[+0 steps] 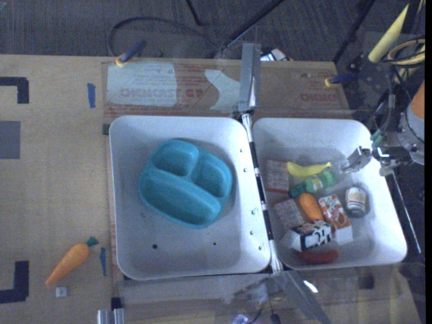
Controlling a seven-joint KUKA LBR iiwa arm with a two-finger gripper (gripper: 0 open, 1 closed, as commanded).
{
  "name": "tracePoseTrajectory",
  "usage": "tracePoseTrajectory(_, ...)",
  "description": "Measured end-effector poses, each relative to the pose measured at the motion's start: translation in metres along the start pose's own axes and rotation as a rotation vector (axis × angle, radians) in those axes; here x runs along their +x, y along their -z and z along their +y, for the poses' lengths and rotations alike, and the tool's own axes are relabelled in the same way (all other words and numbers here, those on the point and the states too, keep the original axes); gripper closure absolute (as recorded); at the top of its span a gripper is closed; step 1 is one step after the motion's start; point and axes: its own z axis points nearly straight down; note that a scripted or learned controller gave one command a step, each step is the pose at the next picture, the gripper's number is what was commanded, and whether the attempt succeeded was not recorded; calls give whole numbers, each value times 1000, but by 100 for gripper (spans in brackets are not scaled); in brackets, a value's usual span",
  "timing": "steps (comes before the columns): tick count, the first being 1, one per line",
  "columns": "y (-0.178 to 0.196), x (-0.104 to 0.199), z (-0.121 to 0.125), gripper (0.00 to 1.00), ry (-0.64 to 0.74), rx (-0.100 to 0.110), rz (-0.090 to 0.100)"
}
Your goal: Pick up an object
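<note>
The right bin point(385, 245) holds several small items: a yellow banana point(307, 169), a green bottle point(317, 180), an orange carrot-like piece point(310, 206), a small can point(356, 200), an orange carton point(333, 210), a black-and-white carton point(312, 235) and a red sausage point(317, 256). My gripper point(370, 164) hangs over the right side of this bin, just above and right of the can. It is open, with nothing between its fingers. The nearer fingertip point(355, 158) points toward the banana's end.
The left bin point(128, 147) holds a blue divided plate point(185, 181). A toy carrot point(67, 262) lies on the bench left of the bins. Cables and stands crowd the far right, behind the arm point(413, 123).
</note>
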Motion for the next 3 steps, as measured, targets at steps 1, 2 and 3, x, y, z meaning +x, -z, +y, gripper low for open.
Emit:
tracePoseTrajectory(1, -113, 41, 13, 0, 114, -1, -1)
tracePoseTrajectory(2, -132, 41, 9, 0, 113, -3, 0)
tracePoseTrajectory(3, -37, 84, 31, 0, 313, -3, -1)
